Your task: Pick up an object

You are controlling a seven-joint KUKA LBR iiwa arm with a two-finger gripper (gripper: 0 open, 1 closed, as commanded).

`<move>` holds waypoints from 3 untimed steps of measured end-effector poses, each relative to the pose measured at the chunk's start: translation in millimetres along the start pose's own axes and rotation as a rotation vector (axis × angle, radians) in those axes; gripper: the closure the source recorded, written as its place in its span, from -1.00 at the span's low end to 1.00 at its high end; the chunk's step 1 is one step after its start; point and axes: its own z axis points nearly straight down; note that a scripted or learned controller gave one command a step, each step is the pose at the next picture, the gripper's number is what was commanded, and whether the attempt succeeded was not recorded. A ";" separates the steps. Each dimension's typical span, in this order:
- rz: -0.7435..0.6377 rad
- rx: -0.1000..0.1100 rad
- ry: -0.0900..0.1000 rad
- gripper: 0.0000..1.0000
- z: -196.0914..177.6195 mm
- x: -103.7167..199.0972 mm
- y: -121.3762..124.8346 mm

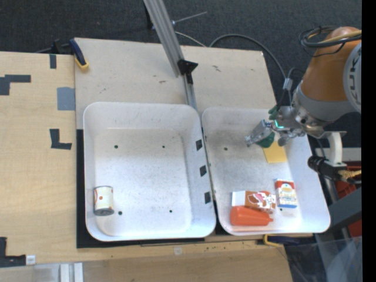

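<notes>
Yellow pad [275, 154] just beside end effector [258, 137], finger state unclear; orange block [249, 216], cartons [286, 195] nearer front rim.

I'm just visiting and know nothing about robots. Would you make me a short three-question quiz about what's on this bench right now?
1. True or false: the small can lies in the right bin.
2. Which thing lies nearest the gripper?
A. the orange block
B. the yellow pad
C. the small carton
3. Fill in: the snack packet sits just above the ______ block.

Key: 1. False, it lies in the left bin. 2. B. 3. orange.
</notes>
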 end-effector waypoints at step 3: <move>-0.001 0.002 0.000 -1.00 122.8 -1.2 7.4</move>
